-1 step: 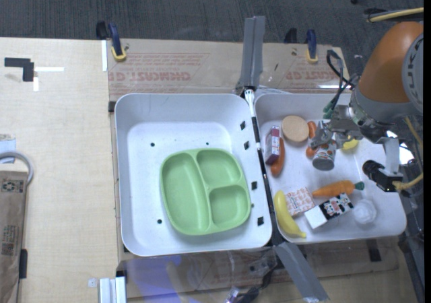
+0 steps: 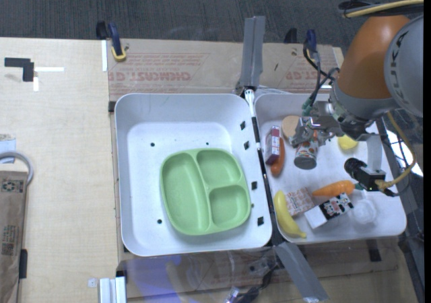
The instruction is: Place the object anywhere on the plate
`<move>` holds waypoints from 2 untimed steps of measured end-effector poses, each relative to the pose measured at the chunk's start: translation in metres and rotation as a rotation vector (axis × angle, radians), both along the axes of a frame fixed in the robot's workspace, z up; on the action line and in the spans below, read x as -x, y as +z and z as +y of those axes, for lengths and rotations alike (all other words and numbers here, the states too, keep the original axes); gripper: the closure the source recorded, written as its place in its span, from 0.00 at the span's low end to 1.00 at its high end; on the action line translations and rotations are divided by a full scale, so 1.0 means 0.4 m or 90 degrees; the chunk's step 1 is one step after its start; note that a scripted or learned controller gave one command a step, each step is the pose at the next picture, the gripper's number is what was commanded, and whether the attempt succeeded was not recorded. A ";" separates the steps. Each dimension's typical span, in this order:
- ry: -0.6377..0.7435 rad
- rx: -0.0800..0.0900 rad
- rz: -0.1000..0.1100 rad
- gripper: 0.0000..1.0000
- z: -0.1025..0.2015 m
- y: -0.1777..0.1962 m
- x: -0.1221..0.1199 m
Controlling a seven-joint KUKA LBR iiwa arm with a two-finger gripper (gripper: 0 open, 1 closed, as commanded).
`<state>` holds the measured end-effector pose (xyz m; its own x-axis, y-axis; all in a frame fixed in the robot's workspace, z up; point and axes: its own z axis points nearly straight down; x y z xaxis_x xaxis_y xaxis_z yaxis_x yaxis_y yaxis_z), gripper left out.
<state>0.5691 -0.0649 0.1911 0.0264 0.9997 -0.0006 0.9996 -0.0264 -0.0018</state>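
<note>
Your gripper (image 2: 311, 135) hangs low in the right bin (image 2: 384, 227), directly over a small can (image 2: 306, 156); the view does not let you tell how it is set, nor whether the can is held. The green divided plate (image 2: 205, 190) lies in the left bin (image 2: 135, 160), well off to the gripper's left. Just left of the gripper lies a red packet (image 2: 274, 145); below it sit a carrot (image 2: 333, 189), a snack packet (image 2: 300, 198) and a banana (image 2: 287, 219).
</note>
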 end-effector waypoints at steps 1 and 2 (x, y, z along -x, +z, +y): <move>0.269 -0.001 0.001 1.00 0.190 -0.001 0.149; 0.468 -0.001 0.001 1.00 0.339 -0.001 0.205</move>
<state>0.4871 0.0706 0.1908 -0.6513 0.7588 0.0013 0.7588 0.6513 -0.0023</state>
